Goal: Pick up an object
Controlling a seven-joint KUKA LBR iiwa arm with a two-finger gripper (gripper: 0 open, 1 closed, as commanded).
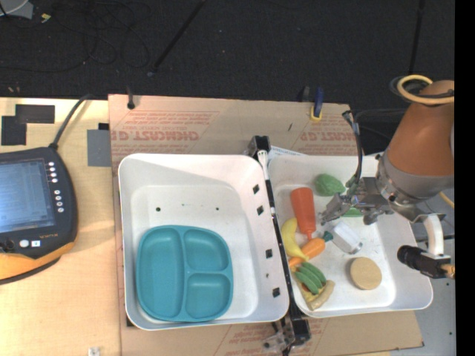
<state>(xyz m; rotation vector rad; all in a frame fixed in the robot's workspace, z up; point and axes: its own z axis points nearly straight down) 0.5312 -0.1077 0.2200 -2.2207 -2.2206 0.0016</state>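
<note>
Near edge, left bin [137, 176]: teal divided plate [184, 274] at 6 o'clock. Right bin [415, 299]: round tan cookie [366, 273] at 5 o'clock, green pea pod [311, 275] at 7, small carrot [314, 248] and banana [289, 237] just beyond it, orange-red cylinder [302, 209] at 10, green leafy piece [329, 183] at 12. Gripper [335, 212] hangs over bin centre, near white block [346, 236]; grip cannot tell. Far left: teach pendant [30, 202].

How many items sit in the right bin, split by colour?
Green: 2 — leafy green toy, ribbed green toy vegetable
Orange/red: 2 — long red-orange cylinder toy, small orange carrot toy
Yellow: 1 — yellow banana toy
Tan: 2 — round tan disc, small tan piece
White: 1 — white block
Total: 8
</note>
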